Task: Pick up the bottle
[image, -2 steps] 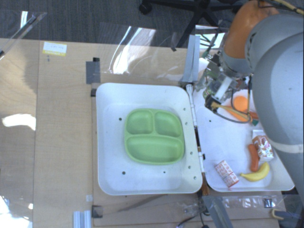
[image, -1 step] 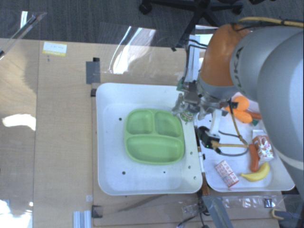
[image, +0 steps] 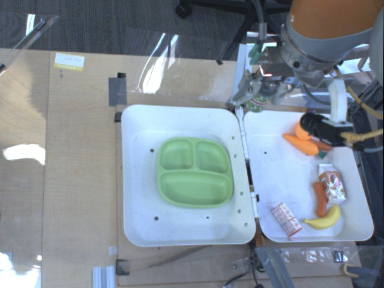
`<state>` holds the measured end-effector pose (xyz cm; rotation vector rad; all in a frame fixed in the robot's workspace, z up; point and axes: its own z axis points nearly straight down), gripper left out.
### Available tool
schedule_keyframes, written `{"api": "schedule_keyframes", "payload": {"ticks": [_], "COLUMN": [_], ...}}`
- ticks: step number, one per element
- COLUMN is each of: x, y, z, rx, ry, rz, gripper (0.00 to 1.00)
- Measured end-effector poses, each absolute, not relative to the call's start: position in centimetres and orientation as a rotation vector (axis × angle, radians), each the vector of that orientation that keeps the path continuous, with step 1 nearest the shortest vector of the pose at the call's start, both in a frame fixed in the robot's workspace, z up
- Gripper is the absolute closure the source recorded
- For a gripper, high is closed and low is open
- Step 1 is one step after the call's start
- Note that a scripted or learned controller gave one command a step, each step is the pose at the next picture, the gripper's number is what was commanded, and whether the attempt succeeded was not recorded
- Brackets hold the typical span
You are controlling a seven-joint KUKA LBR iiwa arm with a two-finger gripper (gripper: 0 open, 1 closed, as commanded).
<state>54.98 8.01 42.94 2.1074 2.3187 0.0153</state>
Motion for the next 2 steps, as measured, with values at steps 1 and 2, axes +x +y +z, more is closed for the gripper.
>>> {"api": "schedule_keyframes", "payload": {"ticks": [1,2], "x": [55.2,55.1], "y": [8.2,17.4], "z": [44.1,36.0], "rx": [2.094,1.474], "ry": [2.321,2.771], "rz": [0.027,0.006], "gripper": [1.00,1.00]}}
